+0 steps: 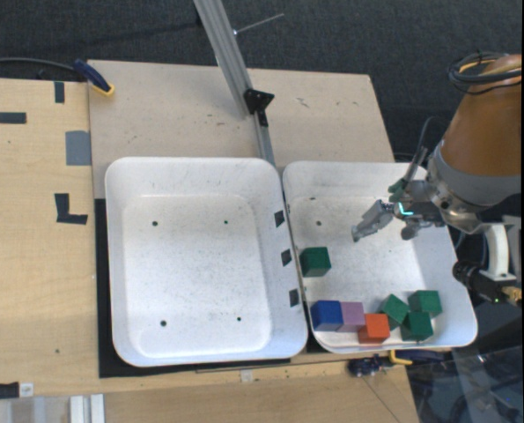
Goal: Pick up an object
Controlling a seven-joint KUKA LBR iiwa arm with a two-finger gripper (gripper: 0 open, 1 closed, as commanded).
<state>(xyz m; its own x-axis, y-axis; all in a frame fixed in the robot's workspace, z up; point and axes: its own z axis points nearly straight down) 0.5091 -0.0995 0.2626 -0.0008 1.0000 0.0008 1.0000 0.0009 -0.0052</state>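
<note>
Progress: judging by how things are lying, the pick is not yet done; nothing is sitting between the fingers and every block is resting on the bin floor. Reaching, closing and lifting are all left.

Claw: the claw (378, 221) is hanging over the right bin (350, 183), up and to the right of the lone green cube. Its grey fingers are pointing down-left and appearing slightly spread, pinching nothing.

Arm: the grey and orange arm (482, 139) is leaning in from the right, well to the right of the lone green cube.

Likely target: the lone green cube (315, 261) is sitting apart from the others, near the right bin's left wall, and is looking like the easiest grab, in my judgement.

Its look: it is a small, dark green block with squared edges, lying flat.

Other blocks: down and to the right of the lone green cube, a row is crowding the bin's near wall: blue cube (327, 314), purple cube (352, 315), orange cube (376, 327), and three green blocks (411, 311) bunched together.

Left bin: the left bin (191, 170) is lying to the left of the lone green cube, beyond the shared rim.

Table: the wooden table (33, 227) is carrying both bins.
</note>
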